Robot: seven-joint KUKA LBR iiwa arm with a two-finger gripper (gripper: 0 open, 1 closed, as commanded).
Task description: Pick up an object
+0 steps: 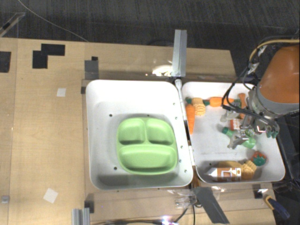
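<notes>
My gripper (pixel 238 138) hangs low over the middle of the right bin (pixel 208 139), below the arm's orange band (pixel 281 76). Green toy pieces (pixel 249 142) lie right beside and partly under it; whether it touches them I cannot tell. An orange carrot (pixel 191 115) and a yellow corn piece (pixel 199 108) lie at the bin's far left. A brown packet (pixel 230 171) rests along the near wall, with a small orange and green toy (pixel 259 159) to its right. The wrist hides some items at the far right of the bin.
The left bin (pixel 101 125) holds a green divided plate (pixel 146 145). A metal post (pixel 179 53) stands behind the divider between the bins. Cables (pixel 229 97) hang from the wrist over the right bin's far side.
</notes>
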